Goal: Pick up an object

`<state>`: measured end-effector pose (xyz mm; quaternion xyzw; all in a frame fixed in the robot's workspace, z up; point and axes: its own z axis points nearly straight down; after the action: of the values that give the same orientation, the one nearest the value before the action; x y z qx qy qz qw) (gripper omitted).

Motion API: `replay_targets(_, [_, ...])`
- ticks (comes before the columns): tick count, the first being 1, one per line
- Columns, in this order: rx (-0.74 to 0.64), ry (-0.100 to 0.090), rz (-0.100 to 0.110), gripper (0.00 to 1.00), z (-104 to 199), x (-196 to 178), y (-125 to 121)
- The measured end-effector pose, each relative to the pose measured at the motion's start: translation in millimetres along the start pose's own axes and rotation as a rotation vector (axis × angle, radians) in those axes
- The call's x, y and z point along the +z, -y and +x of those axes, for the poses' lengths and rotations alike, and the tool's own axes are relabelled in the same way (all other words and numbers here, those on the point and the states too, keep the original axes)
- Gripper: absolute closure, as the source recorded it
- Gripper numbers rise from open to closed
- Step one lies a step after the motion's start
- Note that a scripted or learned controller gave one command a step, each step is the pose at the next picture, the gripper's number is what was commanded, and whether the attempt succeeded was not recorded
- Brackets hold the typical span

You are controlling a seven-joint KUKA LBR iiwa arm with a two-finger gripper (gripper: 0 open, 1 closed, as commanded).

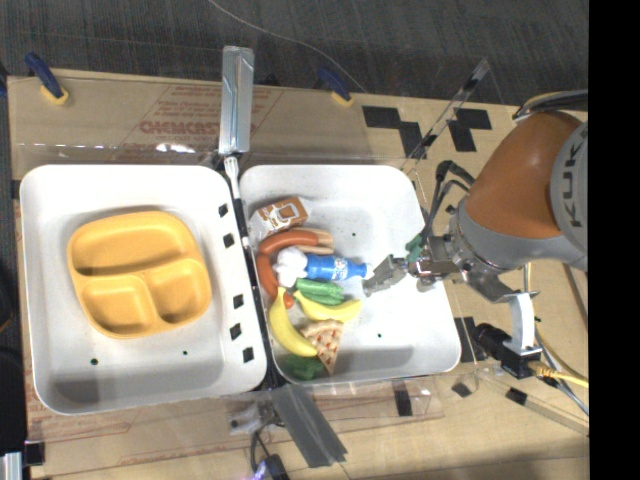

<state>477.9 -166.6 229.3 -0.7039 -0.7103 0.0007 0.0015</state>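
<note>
We see toy food (pixel 305 293) crowding the right bin's (pixel 400 183) left side, its right half open floor.

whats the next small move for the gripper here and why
Probably ease the gripper a little further left and down toward the blue bottle. It sits just right of the toy food pile in the right bin, with nothing seen between its fingers.

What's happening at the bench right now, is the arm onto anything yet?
Not yet. The gripper hangs over the right bin, just right of the toy food piled along that bin's left side: a blue bottle, a banana, a hot dog and a pizza slice. Nothing shows between its fingers. The yellow divided tray sits in the left bin.
</note>
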Motion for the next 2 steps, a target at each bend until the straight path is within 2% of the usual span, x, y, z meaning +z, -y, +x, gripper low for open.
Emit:
replay_targets(1, [-0.135,-0.002,0.005,0.0,-1,131,-20])
replay_targets(2, [-0.272,0.001,-0.002,0.0,-17,91,-79])
